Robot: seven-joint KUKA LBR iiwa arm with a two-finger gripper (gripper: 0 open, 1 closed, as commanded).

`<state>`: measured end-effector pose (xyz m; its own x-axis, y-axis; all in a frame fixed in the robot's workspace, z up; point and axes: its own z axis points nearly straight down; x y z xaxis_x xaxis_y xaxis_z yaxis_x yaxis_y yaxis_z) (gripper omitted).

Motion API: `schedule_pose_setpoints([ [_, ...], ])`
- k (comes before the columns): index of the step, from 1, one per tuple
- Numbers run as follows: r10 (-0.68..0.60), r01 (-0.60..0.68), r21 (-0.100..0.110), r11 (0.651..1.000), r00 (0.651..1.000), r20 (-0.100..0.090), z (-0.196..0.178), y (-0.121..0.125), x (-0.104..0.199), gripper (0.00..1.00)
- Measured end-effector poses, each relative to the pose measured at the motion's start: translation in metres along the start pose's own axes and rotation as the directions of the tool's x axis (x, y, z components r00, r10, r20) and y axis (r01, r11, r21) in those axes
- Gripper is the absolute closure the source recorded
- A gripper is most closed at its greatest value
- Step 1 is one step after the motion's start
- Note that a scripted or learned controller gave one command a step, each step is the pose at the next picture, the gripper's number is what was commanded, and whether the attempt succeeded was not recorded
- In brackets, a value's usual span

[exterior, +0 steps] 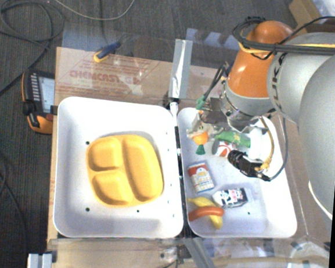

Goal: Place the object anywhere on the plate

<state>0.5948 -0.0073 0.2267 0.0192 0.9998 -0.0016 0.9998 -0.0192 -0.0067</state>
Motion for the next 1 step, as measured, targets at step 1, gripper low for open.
schedule_pose_setpoints([
  [1, -0.083, 0.083, 0.0, 0.997, 0.997, 0.001, 0.0137, -0.0211, 0.0612, 1.0],
])
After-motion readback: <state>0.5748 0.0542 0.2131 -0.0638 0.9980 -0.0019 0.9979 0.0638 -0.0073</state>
